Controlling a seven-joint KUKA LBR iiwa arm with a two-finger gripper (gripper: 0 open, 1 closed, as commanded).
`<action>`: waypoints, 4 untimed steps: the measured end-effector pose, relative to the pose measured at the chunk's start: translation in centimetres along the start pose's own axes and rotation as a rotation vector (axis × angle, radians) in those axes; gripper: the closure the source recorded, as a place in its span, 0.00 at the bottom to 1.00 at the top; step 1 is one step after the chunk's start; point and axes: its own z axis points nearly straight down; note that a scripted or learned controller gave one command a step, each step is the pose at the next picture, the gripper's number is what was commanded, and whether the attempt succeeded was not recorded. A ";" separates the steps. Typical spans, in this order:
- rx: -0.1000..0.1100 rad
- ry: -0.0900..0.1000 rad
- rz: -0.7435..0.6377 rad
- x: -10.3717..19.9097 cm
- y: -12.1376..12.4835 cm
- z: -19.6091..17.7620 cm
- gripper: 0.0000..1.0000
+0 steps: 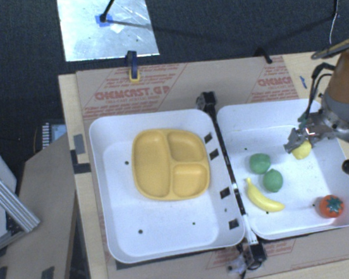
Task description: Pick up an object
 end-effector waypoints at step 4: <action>0.004 0.004 -0.005 15.1 4.2 -7.5 1.00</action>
